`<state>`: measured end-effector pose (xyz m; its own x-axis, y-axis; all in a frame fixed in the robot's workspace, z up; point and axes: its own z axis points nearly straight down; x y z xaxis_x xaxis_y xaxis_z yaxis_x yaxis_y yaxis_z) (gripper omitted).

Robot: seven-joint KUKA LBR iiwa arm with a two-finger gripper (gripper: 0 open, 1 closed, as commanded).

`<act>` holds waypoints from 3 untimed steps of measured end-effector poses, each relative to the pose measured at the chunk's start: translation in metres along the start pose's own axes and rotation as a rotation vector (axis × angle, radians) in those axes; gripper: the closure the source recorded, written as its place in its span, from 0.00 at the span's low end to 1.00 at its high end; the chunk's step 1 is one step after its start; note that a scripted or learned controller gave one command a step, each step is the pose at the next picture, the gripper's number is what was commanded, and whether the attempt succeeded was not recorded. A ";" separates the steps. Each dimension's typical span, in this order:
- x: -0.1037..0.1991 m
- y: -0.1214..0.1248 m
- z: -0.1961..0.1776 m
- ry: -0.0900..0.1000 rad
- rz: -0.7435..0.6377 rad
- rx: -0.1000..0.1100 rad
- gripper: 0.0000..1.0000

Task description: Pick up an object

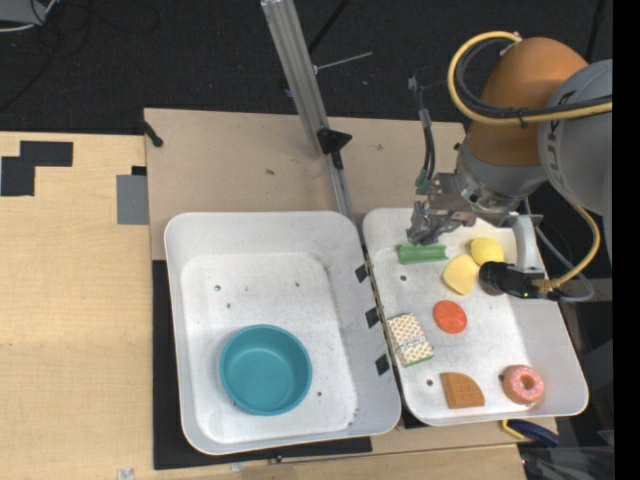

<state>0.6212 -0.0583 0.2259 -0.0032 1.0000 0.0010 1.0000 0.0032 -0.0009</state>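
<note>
A: Where is the likely target?

B: The green block (424,254) lies flat near the far left corner of the right bin (492,356). The gripper (424,232) hangs over the block's left end, at or just above it. Whether the gripper is open or closed cannot be told from this angle, and nothing shows the block gripped.

A: So what could spoil the pick?

B: The gripper sits toward one end, not the middle. If it closes there, the block would probably swing or slip out on the lift. The block is also low and thin, so a close made slightly too high might catch nothing.

A: And the neighbours?

B: Two yellow pieces (461,274) lie just beside the block's right end, and a nudged block could push into them. The bin's left wall is near too, so a sideways drift could knock the gripper against it. The orange disc (450,317) lies apart, nearer the camera. The teal bowl (265,370) in the left bin (200,268) is well apart from all this.
</note>
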 end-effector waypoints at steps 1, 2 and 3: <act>0.045 -0.030 -0.007 -0.001 0.001 -0.001 1.00; 0.096 -0.051 0.004 0.000 0.000 0.001 1.00; 0.136 -0.063 -0.005 -0.001 0.000 -0.001 1.00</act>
